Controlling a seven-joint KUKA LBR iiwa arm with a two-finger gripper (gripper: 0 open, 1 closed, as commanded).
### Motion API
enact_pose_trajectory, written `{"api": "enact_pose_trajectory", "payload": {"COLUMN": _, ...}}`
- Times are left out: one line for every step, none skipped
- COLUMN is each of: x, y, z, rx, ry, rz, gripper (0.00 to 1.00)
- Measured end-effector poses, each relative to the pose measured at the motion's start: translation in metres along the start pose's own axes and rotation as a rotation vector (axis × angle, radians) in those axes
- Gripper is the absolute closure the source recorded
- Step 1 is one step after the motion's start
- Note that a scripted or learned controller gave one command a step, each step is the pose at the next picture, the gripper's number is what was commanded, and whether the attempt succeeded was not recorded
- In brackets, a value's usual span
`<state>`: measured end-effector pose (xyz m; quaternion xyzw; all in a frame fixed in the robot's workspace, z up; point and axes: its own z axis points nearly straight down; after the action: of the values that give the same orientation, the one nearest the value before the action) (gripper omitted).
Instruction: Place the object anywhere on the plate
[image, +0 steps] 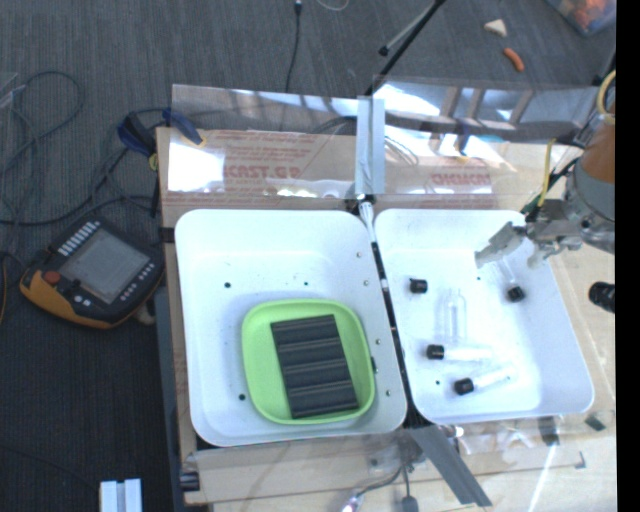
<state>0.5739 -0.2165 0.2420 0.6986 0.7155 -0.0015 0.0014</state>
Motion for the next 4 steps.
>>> {"api": "enact_pose_trajectory", "payload": {"x": 0.014, "y": -0.035, "z": -0.045, "rx": 0.0, "ry": 0.001, "rz": -0.14, "gripper": 0.0}}
{"api": "enact_pose_trajectory", "payload": {"x": 0.013, "y": -0.053, "z": -0.08, "rx": -0.002, "ry": 0.001, "rz": -0.335, "gripper": 0.0}}
{"api": "enact_pose_trajectory", "payload": {"x": 0.043, "y": -0.018, "z": -0.181, "rx": -0.005, "ry": 0.001, "rz": -0.438, "gripper": 0.0}}
{"api": "enact_pose_trajectory", "payload": {"x": 0.011, "y": -0.012, "z": -0.193, "rx": -0.004, "ry": -0.001, "rz": -0.669, "gripper": 0.0}}
